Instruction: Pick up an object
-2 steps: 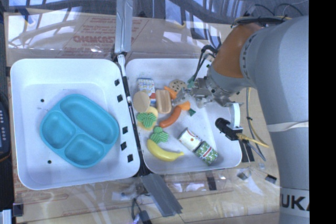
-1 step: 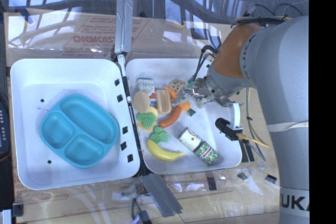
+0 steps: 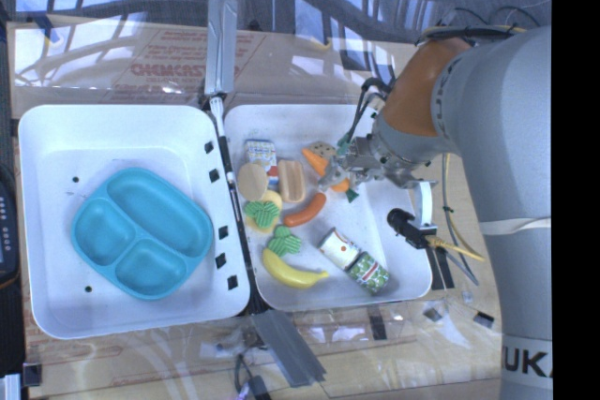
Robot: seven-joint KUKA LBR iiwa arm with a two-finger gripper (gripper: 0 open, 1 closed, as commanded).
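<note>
gripper (image 3: pixel 349 166): low in right bin (image 3: pixel 412 290), over orange piece (image 3: pixel 319 160); jaw state impossible to tell.
nearest thing: orange piece, upper middle of right bin, beside cheese wedge (image 3: pixel 324 148).
handling: likely light, stiff plastic, smooth and a bit slippery; not fragile.
hold: across narrow sides.
neighbours: sausage (image 3: pixel 305 211), banana (image 3: pixel 291 271) close by.
left bin: blue tray (image 3: pixel 141 231).

We read "UKA" in white on the grey arm base (image 3: pixel 527 361) at lower right, first letter cut off. Red print on the cardboard sheet (image 3: pixel 159 68) behind the bins is blurred, illegible.
</note>
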